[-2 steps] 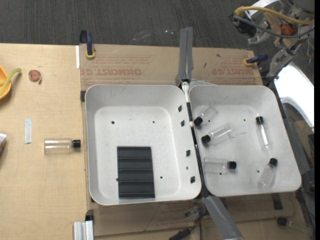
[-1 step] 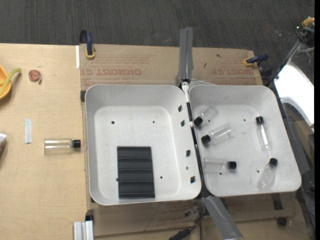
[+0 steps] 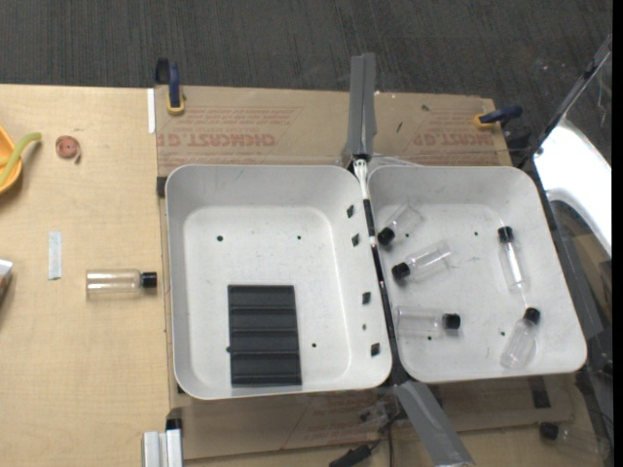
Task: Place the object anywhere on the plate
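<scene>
**Five vials in the right bin, ribbed black plate in the left**

Two shallow white bins are seen side by side on a cardboard-covered bench. In the left bin [image 3: 268, 188], a black ribbed plate [image 3: 263, 336] lies flat against the near wall, a little left of centre. In the right bin [image 3: 467, 178], five clear plastic vials with black caps are scattered: one at the far left [image 3: 399, 225], one just nearer than it [image 3: 421, 261], one at the near left [image 3: 426, 321], one along the right side [image 3: 511, 258], and one in the near right corner [image 3: 520, 340]. All lie on their sides, apart from each other and well apart from the plate.

On the wooden table to the left of the bins, a sixth vial [image 3: 121, 281] lies on its side. The gripper's state cannot be told: only a white part of the rig [image 3: 576, 168] is seen at the right edge.
</scene>
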`<action>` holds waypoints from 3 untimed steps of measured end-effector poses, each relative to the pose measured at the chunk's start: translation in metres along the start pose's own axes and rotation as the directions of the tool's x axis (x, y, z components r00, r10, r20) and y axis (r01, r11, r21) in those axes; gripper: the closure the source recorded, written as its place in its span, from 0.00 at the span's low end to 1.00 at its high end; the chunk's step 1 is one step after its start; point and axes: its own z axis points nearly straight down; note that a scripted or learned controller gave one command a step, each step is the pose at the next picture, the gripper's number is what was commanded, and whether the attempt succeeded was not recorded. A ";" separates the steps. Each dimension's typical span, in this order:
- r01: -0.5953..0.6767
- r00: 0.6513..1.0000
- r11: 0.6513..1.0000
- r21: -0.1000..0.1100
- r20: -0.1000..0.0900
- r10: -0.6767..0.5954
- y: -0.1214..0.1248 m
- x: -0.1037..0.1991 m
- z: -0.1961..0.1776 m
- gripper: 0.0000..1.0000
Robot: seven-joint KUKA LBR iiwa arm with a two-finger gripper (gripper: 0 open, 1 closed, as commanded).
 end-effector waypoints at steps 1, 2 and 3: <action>0.000 1.000 1.000 0.000 -0.001 0.000 -0.011 0.060 -0.001 0.00; -0.002 1.000 1.000 0.000 -0.001 0.002 0.018 0.055 -0.001 0.00; 0.000 1.000 1.000 0.001 0.000 0.000 0.017 0.053 0.000 0.00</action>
